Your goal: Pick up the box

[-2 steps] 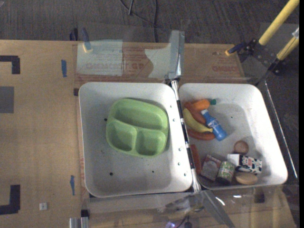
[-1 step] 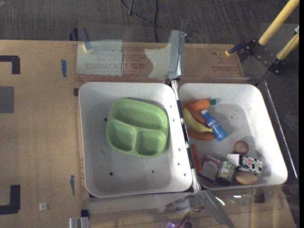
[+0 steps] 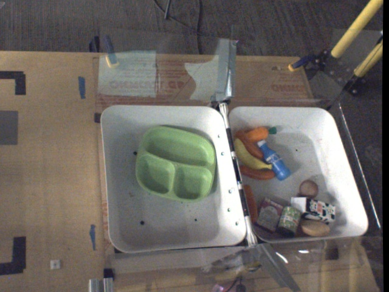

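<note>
A small white box (image 3: 317,210) with dark and red print lies on its side near the front right corner of the right bin (image 3: 340,145). A second, maroon box (image 3: 268,215) lies at that bin's front left, touching a green can (image 3: 290,220). The can lies between the two boxes.
The right bin also holds a carrot (image 3: 254,134), a banana (image 3: 249,156), a blue bottle (image 3: 275,162), a red sausage-like piece (image 3: 256,174) and two brown round items (image 3: 309,188) (image 3: 315,228). A green divided plate (image 3: 176,162) lies in the left bin (image 3: 121,224). Yellow-handled clamps (image 3: 358,23) stand at the back right.
</note>
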You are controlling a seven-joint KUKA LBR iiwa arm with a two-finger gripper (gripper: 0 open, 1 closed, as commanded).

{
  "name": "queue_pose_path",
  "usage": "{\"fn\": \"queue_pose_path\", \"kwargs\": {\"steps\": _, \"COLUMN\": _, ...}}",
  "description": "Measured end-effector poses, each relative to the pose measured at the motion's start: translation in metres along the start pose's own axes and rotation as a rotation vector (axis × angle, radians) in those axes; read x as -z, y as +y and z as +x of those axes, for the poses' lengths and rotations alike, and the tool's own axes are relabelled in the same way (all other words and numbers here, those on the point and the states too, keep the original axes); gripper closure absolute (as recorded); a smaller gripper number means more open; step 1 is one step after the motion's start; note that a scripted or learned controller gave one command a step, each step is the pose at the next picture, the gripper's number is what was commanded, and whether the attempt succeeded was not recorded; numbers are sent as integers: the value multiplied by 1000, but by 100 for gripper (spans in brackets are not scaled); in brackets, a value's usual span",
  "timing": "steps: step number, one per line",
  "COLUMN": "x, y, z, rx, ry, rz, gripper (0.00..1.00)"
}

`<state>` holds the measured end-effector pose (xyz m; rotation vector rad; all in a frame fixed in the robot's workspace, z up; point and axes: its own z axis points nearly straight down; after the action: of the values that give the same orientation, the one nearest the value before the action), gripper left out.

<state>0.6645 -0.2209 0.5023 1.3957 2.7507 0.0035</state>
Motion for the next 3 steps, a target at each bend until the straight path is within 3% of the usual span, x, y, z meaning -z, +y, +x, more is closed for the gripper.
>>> {"fn": "queue_pose_path", "kwargs": {"steps": 1, "x": 0, "y": 0, "z": 0, "rx": 0, "ry": 0, "rz": 0, "gripper": 0}}
{"fn": "queue_pose_path", "kwargs": {"steps": 2, "x": 13, "y": 1, "z": -1, "rx": 2, "ry": -9, "rz": -5, "gripper": 100}}
{"fn": "queue_pose_path", "kwargs": {"steps": 3, "x": 13, "y": 2, "z": -1, "rx": 2, "ry": -9, "rz": -5, "gripper": 0}}
